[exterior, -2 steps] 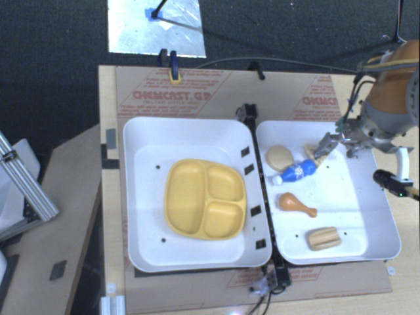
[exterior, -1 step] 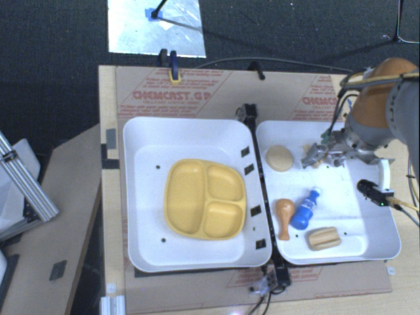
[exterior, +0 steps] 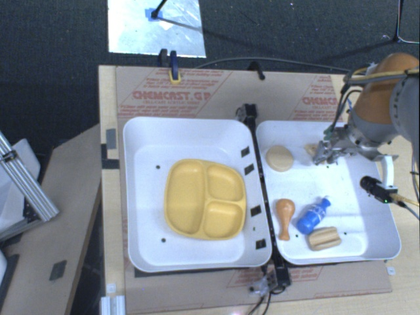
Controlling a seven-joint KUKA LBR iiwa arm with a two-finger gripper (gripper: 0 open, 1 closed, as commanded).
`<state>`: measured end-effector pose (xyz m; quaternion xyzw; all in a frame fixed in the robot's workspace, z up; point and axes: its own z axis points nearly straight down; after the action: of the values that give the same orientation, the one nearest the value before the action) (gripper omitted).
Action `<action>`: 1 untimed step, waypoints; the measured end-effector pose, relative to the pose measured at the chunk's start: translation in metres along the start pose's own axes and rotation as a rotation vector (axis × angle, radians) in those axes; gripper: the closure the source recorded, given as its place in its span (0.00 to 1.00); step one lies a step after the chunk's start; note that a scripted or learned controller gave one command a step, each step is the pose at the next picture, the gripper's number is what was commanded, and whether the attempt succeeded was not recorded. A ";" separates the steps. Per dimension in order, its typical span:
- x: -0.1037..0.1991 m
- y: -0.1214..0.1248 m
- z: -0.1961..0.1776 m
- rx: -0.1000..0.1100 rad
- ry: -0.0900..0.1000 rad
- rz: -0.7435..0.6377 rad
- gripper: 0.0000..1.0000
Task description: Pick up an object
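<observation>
Pincer (exterior: 324, 155): low over the far part of the right bin (exterior: 367, 241), on the grey arm (exterior: 380, 120) with its orange band; whether it is open or closed cannot be told, and nothing is seen held in it. Just left of it: a round beige bun-like piece (exterior: 280, 158) on the bin floor, apart from the pincer. Nearer the camera in the same bin: a tan drumstick-shaped toy (exterior: 285, 216), a small blue bottle (exterior: 314, 215) lying tilted just beside it, and a tan bread-roll-shaped piece (exterior: 324, 238) next to the bottle's lower end. Left bin (exterior: 141, 195): a yellow divided plate (exterior: 205, 198) with three compartments, resting flat near the middle. Under both bins: a brown sheet (exterior: 197, 90) printed in red, reading roughly "CHEMCAST GP", partly covered. Counter (exterior: 79, 195): pale wood. Beyond it: dark carpet-like floor (exterior: 52, 31) with a shiny square panel (exterior: 156, 17).
</observation>
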<state>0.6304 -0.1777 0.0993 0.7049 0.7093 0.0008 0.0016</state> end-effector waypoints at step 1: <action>0.001 0.008 -0.046 -0.003 -0.001 0.002 1.00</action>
<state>0.6379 -0.1764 0.1452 0.7055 0.7087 0.0018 0.0030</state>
